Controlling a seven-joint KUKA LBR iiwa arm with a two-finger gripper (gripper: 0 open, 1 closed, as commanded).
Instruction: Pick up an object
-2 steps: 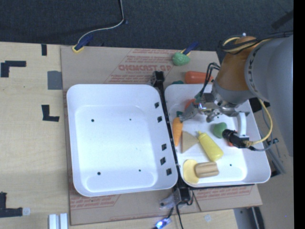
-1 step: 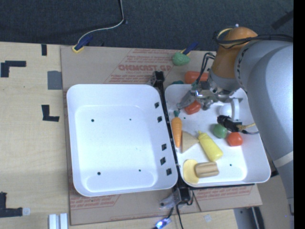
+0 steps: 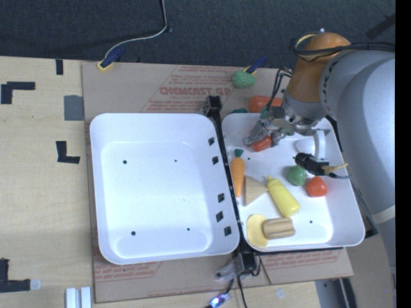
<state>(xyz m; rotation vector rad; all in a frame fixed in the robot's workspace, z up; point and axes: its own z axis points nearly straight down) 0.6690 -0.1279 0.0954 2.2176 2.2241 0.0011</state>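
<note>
The jaws (image 3: 262, 135) hang low at the far end of the right bin (image 3: 334, 233), right over a small red-orange piece (image 3: 261, 145) that touches them from below, though whether they grip it I cannot tell.

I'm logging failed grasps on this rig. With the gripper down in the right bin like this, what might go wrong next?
1. The gripper sits over a small red piece near the bin's back rim; the piece might slide against the wall rather than lift.
2. The carrot, cheese wedge and yellow bottle lie crowded together, so a sweep could knock them.
</note>
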